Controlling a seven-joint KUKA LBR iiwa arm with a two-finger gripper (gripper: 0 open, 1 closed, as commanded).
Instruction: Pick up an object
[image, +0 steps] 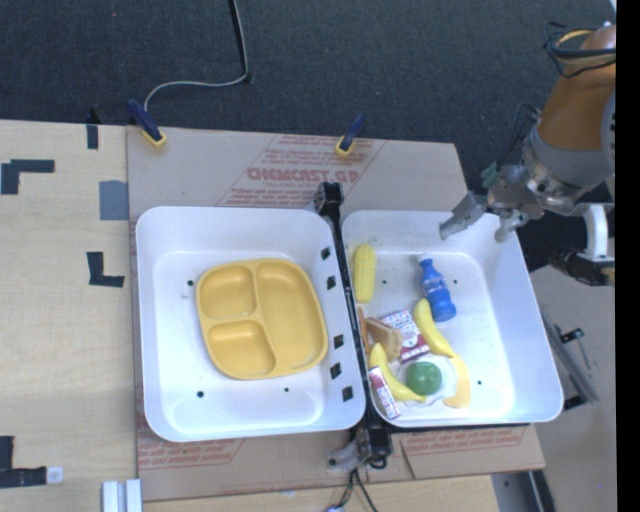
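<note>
The tool hangs over the back right corner of the right bin with its two fingers spread wide and nothing between them. In that bin lie a small blue bottle with a white band, a corn cob by the left wall, a yellow banana, a green ball and some red and white packets, all bunched close together. The left bin holds a yellow plate with three parts.
</note>
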